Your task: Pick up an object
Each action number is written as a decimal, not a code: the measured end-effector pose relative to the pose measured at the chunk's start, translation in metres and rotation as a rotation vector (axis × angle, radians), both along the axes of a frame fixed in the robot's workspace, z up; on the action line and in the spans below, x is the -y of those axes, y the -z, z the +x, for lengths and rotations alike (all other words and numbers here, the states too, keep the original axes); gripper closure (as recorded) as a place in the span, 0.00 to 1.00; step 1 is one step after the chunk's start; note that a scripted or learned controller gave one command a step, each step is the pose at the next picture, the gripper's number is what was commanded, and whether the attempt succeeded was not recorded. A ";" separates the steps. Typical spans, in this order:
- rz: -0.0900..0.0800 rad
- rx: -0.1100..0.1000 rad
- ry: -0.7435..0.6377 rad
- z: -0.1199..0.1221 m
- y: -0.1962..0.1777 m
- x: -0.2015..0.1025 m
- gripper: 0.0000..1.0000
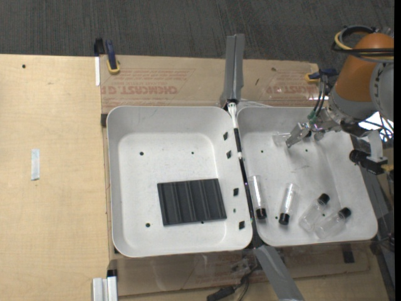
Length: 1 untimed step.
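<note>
White bins on a cardboard-topped bench (56, 105) — fingers (294, 137), spread unclear, above capped vials (285, 204).

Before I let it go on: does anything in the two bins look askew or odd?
Nothing looks damaged or spilled. The clear vials lie scattered at different angles in the right bin, and the black ribbed tray sits slightly crooked in the left bin. The gripper hovers over the right bin's far part.

Arm (369, 68) cut off at right edge; gripper (299, 135) fingertips too small to tell apart.
</note>
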<state>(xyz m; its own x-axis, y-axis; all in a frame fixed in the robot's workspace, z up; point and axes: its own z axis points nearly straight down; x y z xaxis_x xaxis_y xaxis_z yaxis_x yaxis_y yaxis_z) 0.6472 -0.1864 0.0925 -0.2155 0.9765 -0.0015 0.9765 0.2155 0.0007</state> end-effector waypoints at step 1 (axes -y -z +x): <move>0.005 0.000 -0.018 -0.019 0.000 0.030 0.00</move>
<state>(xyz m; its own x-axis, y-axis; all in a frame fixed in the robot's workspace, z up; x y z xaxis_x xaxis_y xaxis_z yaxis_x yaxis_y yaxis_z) 0.6287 -0.2169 0.0925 -0.2326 0.9726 0.0030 0.9726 0.2326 0.0016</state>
